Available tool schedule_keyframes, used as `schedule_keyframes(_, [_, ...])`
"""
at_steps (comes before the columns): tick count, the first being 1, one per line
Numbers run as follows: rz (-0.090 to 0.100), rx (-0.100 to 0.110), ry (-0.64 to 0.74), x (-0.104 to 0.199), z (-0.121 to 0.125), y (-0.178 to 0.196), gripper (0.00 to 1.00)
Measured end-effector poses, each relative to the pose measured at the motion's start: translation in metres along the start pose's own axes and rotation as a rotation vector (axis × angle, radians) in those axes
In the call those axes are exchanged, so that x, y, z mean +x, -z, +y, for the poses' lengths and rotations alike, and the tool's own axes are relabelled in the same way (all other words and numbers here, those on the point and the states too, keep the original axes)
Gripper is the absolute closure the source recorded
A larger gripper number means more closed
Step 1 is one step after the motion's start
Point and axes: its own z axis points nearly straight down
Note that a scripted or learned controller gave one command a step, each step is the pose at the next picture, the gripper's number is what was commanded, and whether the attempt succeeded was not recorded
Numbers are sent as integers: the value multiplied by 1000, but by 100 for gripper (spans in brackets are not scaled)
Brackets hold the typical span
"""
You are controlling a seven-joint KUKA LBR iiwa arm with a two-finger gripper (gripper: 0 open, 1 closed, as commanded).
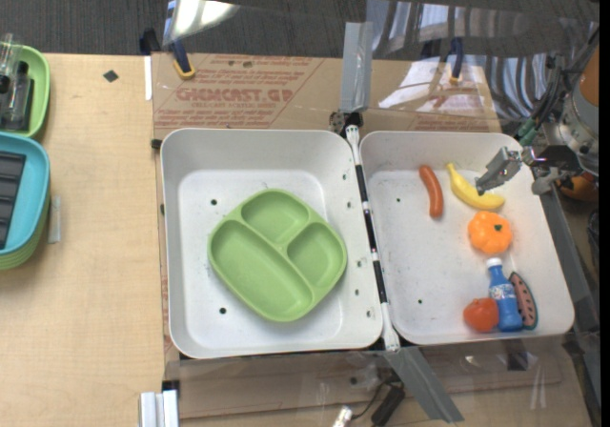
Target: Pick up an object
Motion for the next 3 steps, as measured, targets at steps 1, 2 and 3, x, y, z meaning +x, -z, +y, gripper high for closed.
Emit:
schedule_keyframes(1, [1,-1,-61,-37,17,-117,0])
schedule_keyframes(2, [11,2,-179,-69,32,-200,0])
schedule_keyframes(3, [11,3,-183,-70,31,-191,100])
